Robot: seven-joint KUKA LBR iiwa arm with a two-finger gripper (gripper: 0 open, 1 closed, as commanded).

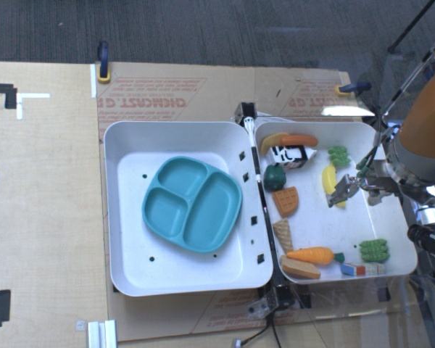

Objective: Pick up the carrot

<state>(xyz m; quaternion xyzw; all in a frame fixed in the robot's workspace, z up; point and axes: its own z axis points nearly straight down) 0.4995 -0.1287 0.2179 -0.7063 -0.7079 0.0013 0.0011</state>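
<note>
We can see the orange toy carrot with a green tip [314, 254] lying near the front edge of the right white bin [333, 125], touching a tan bread slice [300, 269]. The grey two-finger gripper [343, 193] hovers farther back by a yellow piece [329, 179]; we can't tell its grip state.

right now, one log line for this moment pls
task: pick up carrot | carrot: front of right bin, untouched | gripper: over yellow piece, away from carrot
</note>
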